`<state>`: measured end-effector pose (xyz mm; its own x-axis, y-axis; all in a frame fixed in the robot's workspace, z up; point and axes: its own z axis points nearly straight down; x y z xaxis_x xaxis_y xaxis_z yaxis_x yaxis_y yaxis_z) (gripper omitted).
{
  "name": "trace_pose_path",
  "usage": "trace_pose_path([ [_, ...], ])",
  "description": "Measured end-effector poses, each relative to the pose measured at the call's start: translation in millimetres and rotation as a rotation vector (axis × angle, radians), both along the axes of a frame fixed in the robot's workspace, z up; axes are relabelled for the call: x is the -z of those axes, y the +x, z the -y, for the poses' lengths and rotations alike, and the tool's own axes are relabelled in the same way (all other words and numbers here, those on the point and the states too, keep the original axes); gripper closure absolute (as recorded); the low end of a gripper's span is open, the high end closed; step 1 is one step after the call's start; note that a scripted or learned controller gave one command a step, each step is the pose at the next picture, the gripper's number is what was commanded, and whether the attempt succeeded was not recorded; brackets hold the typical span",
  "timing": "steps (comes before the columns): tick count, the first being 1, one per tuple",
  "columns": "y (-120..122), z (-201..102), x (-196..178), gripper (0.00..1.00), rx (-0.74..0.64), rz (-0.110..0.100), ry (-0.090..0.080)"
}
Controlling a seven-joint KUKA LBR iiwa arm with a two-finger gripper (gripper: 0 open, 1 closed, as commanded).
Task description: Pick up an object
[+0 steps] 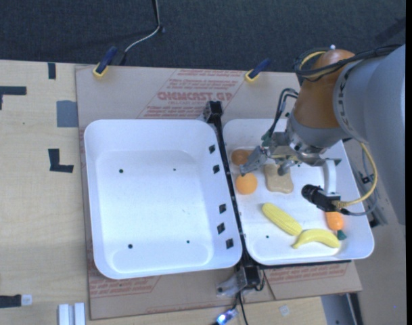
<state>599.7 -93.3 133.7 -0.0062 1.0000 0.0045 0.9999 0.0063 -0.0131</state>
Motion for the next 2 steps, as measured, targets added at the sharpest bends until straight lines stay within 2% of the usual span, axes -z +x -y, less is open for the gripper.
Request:
trace_pose_path([
  [1,27,-54,-97,0.0,-0.002,0.021,-0.003],
  [2,-11,26,-6,0.0,0.013,0.0,-0.007],
])
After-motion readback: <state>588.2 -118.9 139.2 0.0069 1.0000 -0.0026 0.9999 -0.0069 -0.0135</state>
